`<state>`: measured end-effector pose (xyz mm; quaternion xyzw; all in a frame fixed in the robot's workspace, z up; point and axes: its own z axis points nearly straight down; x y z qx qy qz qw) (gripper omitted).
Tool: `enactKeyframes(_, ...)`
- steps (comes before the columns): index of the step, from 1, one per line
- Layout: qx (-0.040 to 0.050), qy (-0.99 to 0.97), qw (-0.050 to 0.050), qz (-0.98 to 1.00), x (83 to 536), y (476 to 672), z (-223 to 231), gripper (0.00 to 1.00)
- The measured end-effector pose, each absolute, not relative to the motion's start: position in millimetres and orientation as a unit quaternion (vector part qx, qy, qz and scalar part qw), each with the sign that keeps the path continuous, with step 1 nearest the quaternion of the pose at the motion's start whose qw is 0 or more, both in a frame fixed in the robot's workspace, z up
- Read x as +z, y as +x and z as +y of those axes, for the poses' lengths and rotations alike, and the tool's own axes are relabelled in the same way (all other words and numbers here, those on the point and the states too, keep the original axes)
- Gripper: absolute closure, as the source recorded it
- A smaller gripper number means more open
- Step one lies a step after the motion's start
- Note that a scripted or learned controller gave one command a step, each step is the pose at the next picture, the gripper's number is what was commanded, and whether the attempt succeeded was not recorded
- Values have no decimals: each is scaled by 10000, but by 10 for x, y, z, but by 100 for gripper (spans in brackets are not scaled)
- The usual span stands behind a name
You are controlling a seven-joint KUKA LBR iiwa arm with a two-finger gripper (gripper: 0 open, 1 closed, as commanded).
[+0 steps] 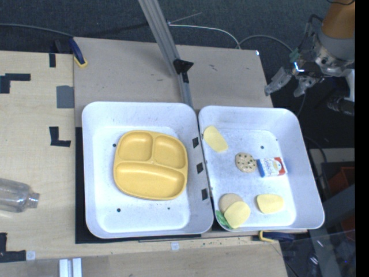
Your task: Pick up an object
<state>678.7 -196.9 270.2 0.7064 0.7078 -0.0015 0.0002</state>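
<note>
A: Yellow pieces, a cookie [245,163] and a small carton [271,167] sit loose in the right bin [300,126]. Nothing picked yet.

B: Where's the arm?

A: Jaws [293,83] are up at the far right, over the tabletop [225,74], outside the bin's back corner. They look spread apart, nothing between them. So I'd call this pre-approach.

B: Targets relative to the jaws?

A: All of it lies toward the camera and to the view's left of the jaws. Nearest is the yellow wedge [215,138] by the bin divider. Cookie and carton are a bit further on, touching or just beside each other, can't tell which. Furthest is the front row: a yellow lump [270,203], plus a second yellow piece [237,213] stacked against a tan round thing [229,201] with something green [221,218] under it.

B: Left bin?

A: Just the yellow divided plate [151,165], well apart from the jaws. Poor candidate, too wide and flat, I'd guess.

B: Next move?

A: Traverse in over the right bin, centre on one isolated item, descend, close. Wedge or front lump look cleanest. Avoid the cookie/carton pair and the stacked cluster; a double contact seems likely there.
</note>
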Motion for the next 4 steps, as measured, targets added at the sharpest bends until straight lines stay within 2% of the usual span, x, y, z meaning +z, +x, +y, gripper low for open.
enactKeyframes(1, -22, 7060, 9, 7082, 2806, 6790, -1966, 100)
enactKeyframes(2, -39, 7071, -48, 7071, 1866, 6188, -1900, 100)
enactKeyframes(3, -19, 7070, -21, 7072, 1677, 5906, -1667, 100)
enactKeyframes(4, -17, 7073, -11, 7069, 1565, 5662, -1753, 100)
